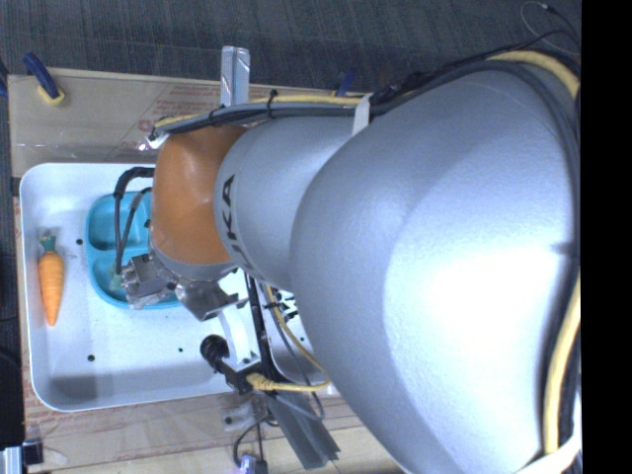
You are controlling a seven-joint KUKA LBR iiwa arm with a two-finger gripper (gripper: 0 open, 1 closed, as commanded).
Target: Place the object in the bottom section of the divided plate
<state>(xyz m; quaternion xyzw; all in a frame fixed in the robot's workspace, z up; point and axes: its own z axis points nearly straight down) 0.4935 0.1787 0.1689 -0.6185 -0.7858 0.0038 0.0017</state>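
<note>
Fingers are hiding under the arm's (197, 205) wrist, so I can't tell if they're apart or together. The wrist is hovering over the blue divided plate (102, 227), while the carrot (50, 282) is lying on the floor of the white bin (59, 388), just left of the plate and not in it. My worry: if nothing is actually being carried, the arm is going through a drop with no carrot. It's also blocking most of the plate, so the bottom section is hard to check.
</note>
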